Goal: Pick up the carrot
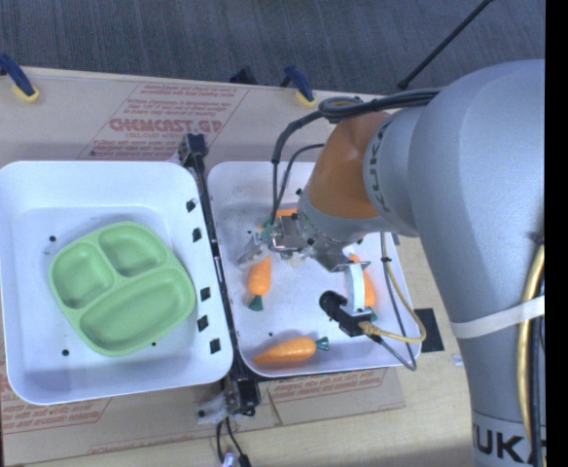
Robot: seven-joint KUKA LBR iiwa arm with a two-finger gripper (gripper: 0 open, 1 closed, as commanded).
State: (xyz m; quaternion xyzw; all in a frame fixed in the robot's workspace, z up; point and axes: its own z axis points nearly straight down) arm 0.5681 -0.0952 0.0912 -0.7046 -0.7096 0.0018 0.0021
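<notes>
Grey arm (479, 212) overhangs the right bin (228, 261), its gripper (276, 236) just above a small carrot (259, 277); finger spread cannot be told. Another carrot (286, 351) lies near the bin's front edge.

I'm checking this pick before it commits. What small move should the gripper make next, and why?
Probably a short drop straight down. The gripper hangs just above the top end of the small carrot in the right bin, and nothing is seen between its fingers. A second carrot lies nearer the front wall, farther from the gripper.
</notes>
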